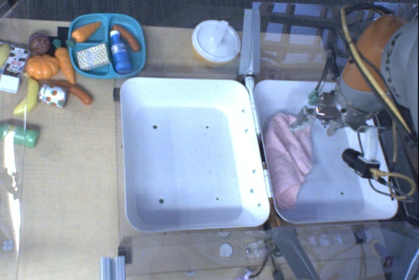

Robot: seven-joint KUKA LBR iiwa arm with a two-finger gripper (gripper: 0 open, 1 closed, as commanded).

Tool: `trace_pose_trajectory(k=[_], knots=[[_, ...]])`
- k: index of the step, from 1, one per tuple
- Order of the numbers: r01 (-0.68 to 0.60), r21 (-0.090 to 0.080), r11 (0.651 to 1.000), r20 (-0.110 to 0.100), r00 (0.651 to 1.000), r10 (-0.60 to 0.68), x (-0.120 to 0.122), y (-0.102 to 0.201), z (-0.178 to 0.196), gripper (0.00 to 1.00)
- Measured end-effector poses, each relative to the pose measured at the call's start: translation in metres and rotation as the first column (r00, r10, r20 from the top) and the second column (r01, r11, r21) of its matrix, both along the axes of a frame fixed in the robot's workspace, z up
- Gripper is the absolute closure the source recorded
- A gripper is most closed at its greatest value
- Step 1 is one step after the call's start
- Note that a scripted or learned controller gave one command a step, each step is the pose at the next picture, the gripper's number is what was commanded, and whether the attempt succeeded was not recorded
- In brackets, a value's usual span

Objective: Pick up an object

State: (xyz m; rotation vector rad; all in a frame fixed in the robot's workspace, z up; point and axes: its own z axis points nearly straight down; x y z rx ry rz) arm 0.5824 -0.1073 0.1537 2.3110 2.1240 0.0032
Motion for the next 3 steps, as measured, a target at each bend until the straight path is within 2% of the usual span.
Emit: trace_pose_trajectory(k=[1, 2, 3], knots=[[-0.135, -0.002, 0.991, 0.010, 0.991, 0.135, -0.012, -0.013, -0.064, 0.00], [-0.146, -0.004, 0.989, 0.013, 0.989, 0.147, -0.071, -0.003, -0.063, 0.00], [-0.148, -0.007, 0.989, 0.020, 0.989, 0.148, -0.068, -0.003, -0.051, 1.00]])
